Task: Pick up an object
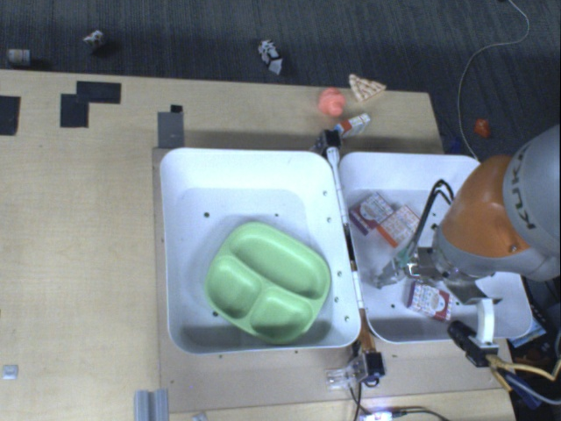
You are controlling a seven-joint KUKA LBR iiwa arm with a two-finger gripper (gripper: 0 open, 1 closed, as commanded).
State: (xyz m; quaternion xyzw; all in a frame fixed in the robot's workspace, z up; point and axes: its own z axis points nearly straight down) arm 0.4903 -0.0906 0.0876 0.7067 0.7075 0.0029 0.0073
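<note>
My gripper hangs low in the right bin, near the bin's middle, with the grey and orange arm coming in from the right. A red and white packet lies just right of the gripper, partly under the wrist. Two more printed packets, one white and one reddish, lie on the bin floor just behind the gripper. Nothing visibly sits in the gripper.
A green divided plate fills much of the left bin. On the bench behind the bins lie a pink ball, a wedge-shaped toy and a small tube. The divider between the bins stands close left of the gripper.
</note>
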